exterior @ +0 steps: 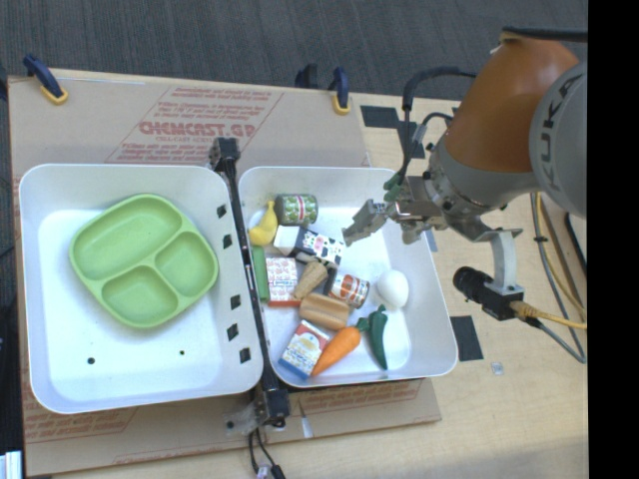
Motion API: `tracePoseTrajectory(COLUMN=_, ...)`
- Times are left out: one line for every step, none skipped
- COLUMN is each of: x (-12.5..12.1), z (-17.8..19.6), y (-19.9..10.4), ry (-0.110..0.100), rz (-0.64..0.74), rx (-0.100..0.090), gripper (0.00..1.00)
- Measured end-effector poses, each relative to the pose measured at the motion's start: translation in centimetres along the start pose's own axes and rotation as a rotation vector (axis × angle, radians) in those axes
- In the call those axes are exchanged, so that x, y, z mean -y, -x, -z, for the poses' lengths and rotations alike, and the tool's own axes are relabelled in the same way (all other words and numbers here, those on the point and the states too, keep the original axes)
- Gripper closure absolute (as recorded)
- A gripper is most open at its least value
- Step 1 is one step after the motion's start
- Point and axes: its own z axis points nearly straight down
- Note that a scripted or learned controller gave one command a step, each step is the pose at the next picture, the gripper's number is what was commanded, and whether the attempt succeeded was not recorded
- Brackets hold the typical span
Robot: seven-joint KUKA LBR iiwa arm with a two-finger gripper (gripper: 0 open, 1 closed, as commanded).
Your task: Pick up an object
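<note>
- Your arm [519, 118] comes in from the right, orange band up top, wrist hanging over the right bin [431, 307].
- The gripper [361, 223] sits above the bin's upper right part, near the milk carton [318, 244]. I can't tell how far open it is from this angle, and nothing shows between the fingers.
- All the pickable stuff is piled in the right bin: green can [296, 209] at the top, banana [264, 228] beside it against the left wall, the cow-print carton just below the can.
- Lower down you've got a hot dog [324, 312], a small red-label can [349, 289], and a white egg [392, 289] just right of that can.
- At the bottom: carrot [338, 349], a green pepper [377, 334] touching it on the right, and a little box [303, 348] on the left.
- Left bin [50, 367] holds a green divided plate [145, 259], lying flat, well apart from the gripper.
- Cardboard [200, 123] lies under both bins.
</note>
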Motion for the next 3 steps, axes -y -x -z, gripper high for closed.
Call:
tracePoseTrajectory(x=0.00, z=0.00, y=0.00, ry=0.000, rz=0.000, rx=0.000, gripper=0.00)
tracePoseTrajectory(x=0.00, z=0.00, y=0.00, ry=0.000, rz=0.000, rx=0.000, gripper=0.00)
tracePoseTrajectory(x=0.00, z=0.00, y=0.00, ry=0.000, rz=0.000, rx=0.000, gripper=0.00)
